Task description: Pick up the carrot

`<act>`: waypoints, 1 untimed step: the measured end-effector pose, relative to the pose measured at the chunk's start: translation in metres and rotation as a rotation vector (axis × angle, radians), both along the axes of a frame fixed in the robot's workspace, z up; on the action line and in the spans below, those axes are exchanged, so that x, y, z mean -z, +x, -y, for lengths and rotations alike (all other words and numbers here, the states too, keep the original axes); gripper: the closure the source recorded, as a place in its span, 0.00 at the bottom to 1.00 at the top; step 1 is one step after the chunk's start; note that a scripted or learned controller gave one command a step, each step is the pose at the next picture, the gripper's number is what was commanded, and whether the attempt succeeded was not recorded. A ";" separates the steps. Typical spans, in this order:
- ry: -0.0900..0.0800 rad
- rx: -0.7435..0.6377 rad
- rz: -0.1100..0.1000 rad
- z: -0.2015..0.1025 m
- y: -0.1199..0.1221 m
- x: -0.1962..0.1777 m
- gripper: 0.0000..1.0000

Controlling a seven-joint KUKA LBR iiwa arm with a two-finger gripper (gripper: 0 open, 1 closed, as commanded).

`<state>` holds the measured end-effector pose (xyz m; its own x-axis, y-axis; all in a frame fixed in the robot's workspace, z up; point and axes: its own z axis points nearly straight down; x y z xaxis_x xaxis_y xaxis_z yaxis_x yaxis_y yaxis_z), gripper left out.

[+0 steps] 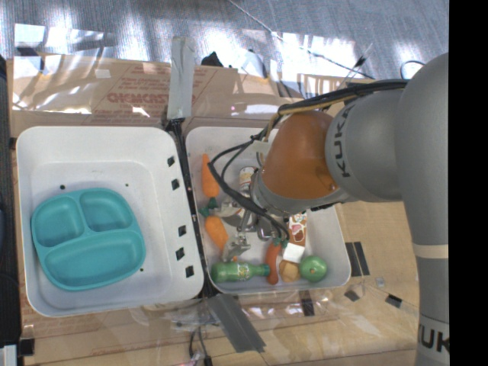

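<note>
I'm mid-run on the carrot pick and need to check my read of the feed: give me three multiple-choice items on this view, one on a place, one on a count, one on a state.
1. Where does the teal plastic divided plate lie?
A. In the left white bin
B. In the right white bin
C. On the cardboard behind the bins

2. How many compartments does that plate have?
A. Two
B. Three
C. Five

3. How is the green plastic bottle resting?
A. Standing upright
B. Lying on its side along the near wall of the right bin
C. Lying on the plate

Answers:
1 A, the plate sits alone in the left bin.
2 B, two small sections at the back and one long one in front.
3 B, it lies flat by the near wall, beside a green apple-like toy, while the gripper is over the orange carrot.
</note>
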<state>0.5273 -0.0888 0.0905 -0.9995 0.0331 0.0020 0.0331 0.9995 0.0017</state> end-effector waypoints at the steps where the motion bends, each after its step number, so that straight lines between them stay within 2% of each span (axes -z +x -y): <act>1: -0.002 -0.007 0.004 -0.001 0.002 -0.012 1.00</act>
